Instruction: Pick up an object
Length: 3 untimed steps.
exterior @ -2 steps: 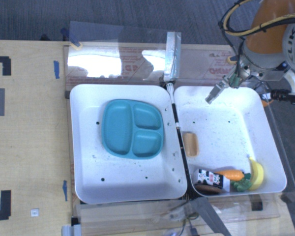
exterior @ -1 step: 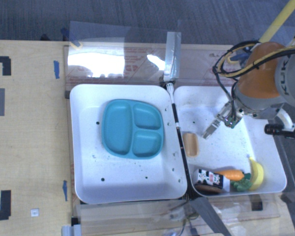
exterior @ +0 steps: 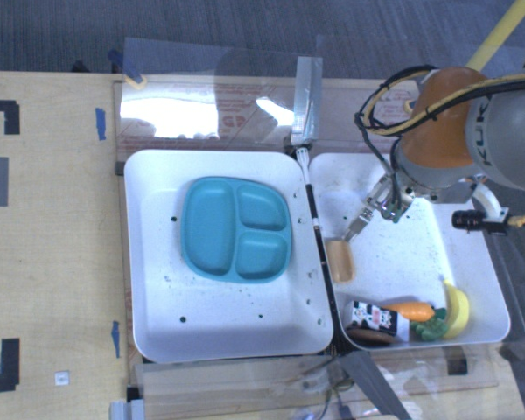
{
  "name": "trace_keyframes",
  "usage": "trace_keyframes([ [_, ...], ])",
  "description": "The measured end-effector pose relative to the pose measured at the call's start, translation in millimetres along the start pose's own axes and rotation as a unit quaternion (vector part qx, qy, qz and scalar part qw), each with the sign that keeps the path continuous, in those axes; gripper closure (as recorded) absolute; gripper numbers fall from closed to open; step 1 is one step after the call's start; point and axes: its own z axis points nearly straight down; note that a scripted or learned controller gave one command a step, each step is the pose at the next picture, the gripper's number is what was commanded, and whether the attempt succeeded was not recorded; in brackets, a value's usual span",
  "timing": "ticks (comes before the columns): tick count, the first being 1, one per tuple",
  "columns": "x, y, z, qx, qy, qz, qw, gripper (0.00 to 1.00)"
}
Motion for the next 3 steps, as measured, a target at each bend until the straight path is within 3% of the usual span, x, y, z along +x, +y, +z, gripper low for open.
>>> trace_keyframes([
  [1, 3.2, -4.3, -0.1, 0.001, 0.001, 0.171, 0.9852, 0.0],
  [2, 14.8, -8.6, -0.6, 0.001, 0.001, 0.122, 0.9925, 0.0],
  [3, 1.7, -10.9, -93.4, -0.001, -0.002, 0.045, 0.999, 0.0],
])
